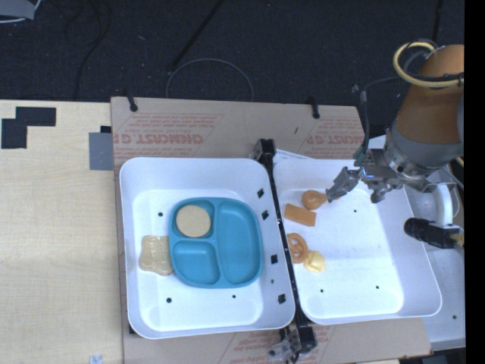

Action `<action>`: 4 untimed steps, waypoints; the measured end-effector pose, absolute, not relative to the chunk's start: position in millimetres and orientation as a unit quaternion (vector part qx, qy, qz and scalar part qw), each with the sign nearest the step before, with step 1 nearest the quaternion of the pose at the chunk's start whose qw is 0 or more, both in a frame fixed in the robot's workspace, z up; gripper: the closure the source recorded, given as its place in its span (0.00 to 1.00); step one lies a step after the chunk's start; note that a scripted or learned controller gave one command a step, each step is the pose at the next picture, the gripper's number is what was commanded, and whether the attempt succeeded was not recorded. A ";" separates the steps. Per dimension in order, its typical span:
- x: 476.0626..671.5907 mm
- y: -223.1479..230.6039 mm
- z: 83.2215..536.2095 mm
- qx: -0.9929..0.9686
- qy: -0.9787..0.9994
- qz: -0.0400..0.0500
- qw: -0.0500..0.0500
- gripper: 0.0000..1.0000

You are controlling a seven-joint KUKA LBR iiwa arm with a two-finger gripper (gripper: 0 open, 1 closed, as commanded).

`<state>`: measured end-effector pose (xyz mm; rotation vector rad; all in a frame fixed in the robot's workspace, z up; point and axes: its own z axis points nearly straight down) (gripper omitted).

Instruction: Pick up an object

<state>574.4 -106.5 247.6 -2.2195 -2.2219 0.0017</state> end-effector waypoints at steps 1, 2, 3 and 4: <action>568.5 -101.4 202.0 -0.707 -0.707 0.002 0.003 0.00; 575.4 -106.4 147.2 -0.707 -0.707 0.003 0.004 0.00; 573.8 -104.9 93.1 -0.707 -0.707 0.003 0.004 0.00; 574.3 -106.8 105.9 -0.709 -0.705 0.002 0.003 1.00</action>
